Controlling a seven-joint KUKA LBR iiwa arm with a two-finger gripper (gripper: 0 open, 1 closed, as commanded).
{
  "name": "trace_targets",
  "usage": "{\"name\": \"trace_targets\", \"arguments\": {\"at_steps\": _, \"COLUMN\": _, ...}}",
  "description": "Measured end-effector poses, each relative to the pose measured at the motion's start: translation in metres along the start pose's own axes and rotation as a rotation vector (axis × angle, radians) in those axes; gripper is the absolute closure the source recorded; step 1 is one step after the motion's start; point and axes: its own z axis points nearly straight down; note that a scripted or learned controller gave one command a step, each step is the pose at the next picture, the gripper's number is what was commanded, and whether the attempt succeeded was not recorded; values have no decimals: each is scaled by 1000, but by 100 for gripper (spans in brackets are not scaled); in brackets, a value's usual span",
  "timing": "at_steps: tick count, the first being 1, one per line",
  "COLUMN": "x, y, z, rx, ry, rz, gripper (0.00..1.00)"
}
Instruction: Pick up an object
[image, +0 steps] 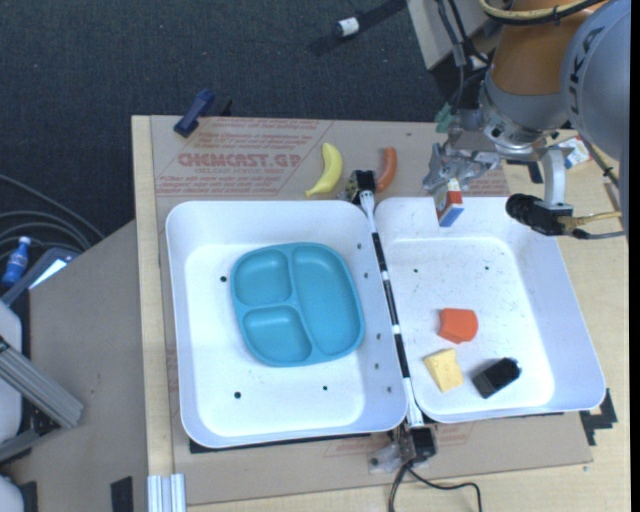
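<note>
From above the bench (150, 300), the arm comes in at the upper right, its orange band just over the wrist. The hand (452, 196) hangs over the far rim of the right bin (560, 300), fingers pointing down and closed in narrowly on a small block (451, 209), red above and blue below with a pale strip between. The block appears to sit between the fingertips, long axis near upright, red end up into the hand and blue end down toward the bin's back wall; the view is too coarse to say whether it touches the rim.

Lower in the same bin lie an orange block (458, 324), a yellow block (444, 370) just below it, and a black object (496, 377) beside the yellow one, all well apart from the hand.

The left bin (200, 400) holds a blue divided plate (296, 302). On the bench beyond the bins lie a toy banana (326, 170) and an orange, sausage-shaped piece (386, 168).
</note>
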Motion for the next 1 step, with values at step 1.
{"name": "trace_targets", "arguments": {"at_steps": 1, "x": 40, "y": -16, "z": -9, "rx": 5, "ry": 2, "rz": -1, "gripper": 100}}
